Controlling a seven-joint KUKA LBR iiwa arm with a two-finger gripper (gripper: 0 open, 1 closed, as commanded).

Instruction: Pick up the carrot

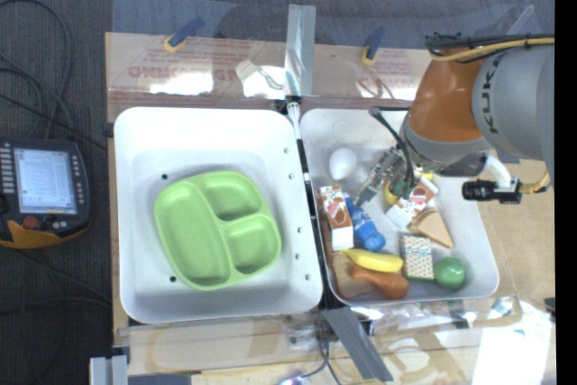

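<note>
The carrot (386, 286), a short orange piece, lies at the front of the right bin (487, 252), just under a yellow banana (375, 261) and against a brown item (347, 275). My gripper (386, 178) hangs over the middle of that bin, well behind the carrot, with the orange-banded wrist (446, 108) above it. Its tip sits among a small yellow item (394, 190) and a printed packet (417, 199). Nothing orange shows at the gripper.
The right bin also holds a white egg (343, 163), a red-and-white carton (336, 214), a blue bottle (367, 231), a toast wedge (435, 231), a cracker box (416, 257) and a green ball (450, 271). A green divided plate (216, 228) lies in the left bin (135, 149).
</note>
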